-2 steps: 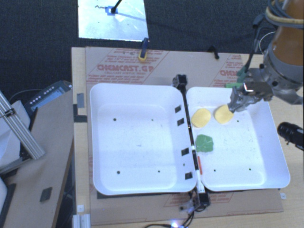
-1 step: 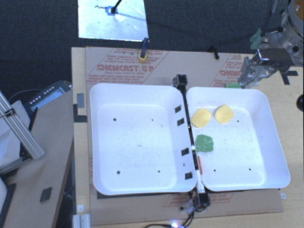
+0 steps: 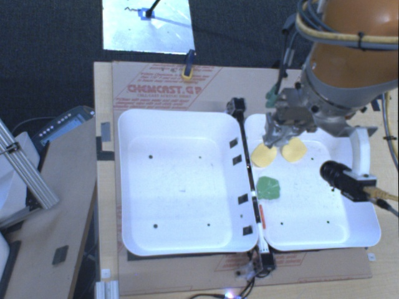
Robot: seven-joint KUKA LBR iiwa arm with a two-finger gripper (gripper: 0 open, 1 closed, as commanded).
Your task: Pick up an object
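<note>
The grey metal gripper [image 3: 278,139] hangs over the glossy white right bin [image 3: 312,220], its tip between a flat round left yellow disc [image 3: 264,157] and a right yellow disc [image 3: 294,150]. Whether it is wide or narrow I cannot tell. A matte, rounded green piece [image 3: 269,188] lies just below the discs.

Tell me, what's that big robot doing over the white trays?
A grey robot arm with an orange band reaches in from the right to pick something up. Its gripper is low over the right-hand shallow white bin. Just under it lie two flat round pieces side by side, the left yellow disc and the right yellow disc. A small green lump lies in front of them. I can't tell if anything is grabbed yet.
</note>
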